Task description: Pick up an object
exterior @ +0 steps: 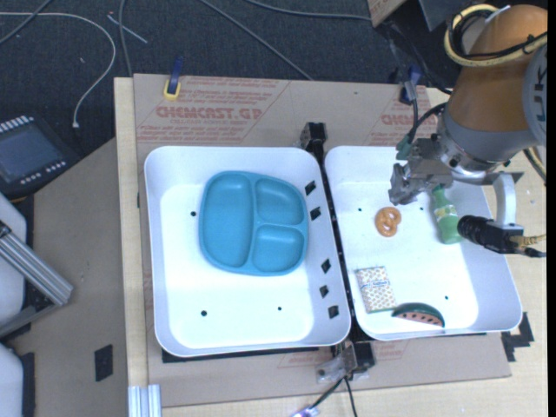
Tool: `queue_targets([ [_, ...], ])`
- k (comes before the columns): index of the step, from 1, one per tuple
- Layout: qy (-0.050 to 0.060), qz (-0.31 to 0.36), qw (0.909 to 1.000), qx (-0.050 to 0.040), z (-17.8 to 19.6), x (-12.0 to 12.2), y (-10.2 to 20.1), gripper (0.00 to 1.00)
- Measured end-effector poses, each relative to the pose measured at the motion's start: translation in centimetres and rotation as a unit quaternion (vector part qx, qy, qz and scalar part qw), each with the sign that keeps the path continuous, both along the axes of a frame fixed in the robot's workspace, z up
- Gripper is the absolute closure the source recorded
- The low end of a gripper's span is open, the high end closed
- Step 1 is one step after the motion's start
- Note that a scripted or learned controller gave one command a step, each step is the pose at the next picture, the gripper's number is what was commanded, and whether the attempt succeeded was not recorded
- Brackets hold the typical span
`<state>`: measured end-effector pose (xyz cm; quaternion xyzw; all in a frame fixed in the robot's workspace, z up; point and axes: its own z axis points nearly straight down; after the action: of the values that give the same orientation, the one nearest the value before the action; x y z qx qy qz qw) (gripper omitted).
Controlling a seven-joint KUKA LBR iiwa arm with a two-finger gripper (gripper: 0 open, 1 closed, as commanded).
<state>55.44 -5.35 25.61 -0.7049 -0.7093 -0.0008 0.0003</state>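
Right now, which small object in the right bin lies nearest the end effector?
The orange pretzel, just below the end effector; the patterned packet and watermelon slice lie farther.

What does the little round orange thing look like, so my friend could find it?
Look in the right bin, just below the gripper. The pretzel is small, orange-brown and ring-shaped, lying alone on the white floor. The green bottle beside it is taller, and the patterned square below is flat.

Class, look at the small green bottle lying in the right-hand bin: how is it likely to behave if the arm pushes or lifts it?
The green bottle lies on its side, so a push would probably roll it. It looks small, likely light. Its smooth, rounded body may slip.
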Motion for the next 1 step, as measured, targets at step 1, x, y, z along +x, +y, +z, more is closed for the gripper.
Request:
queue_targets([
  [1,0.001,-0.001,1.0000,0.0000,-1.18,0.86,4.16,1.00],
])
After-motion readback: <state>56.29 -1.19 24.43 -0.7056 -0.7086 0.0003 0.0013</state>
